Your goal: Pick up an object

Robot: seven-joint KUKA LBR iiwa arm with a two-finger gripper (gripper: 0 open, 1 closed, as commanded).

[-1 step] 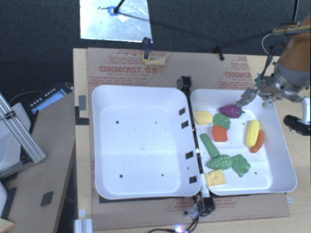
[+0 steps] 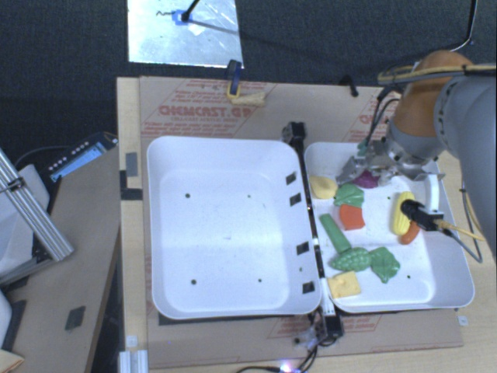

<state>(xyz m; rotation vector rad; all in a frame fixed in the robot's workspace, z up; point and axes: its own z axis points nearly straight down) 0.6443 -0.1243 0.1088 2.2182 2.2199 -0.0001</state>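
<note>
Crowding is your main hazard as the claw hangs low over the far end of the right bin, its metal fingers sunk among the toys at too small a scale for you to tell whether they stand wide, narrow, or closed on anything. Tucked directly beneath the claw lies a purple piece, the likeliest target, partly hidden by the wrist. Just beside it, toward the left bin, sits a pale yellow lump; just nearer the camera rest a green leafy piece and, touching it, an orange-red block.

Expect trouble from that tight cluster: a closing finger could catch the leafy piece along with the purple one, or wedge between them and shove both aside. You should also watch the bin's far wall, close behind the claw, which may block one finger from seating fully.

Farther out, well clear of the claw, lie a long green stalk, a broccoli-like clump, a second green leaf and a yellow wedge. A yellow corn cob rests to the arm's side, partly covered by a black fitting and trailing cable; snagging that cable on lift-off is a lesser risk.
</note>
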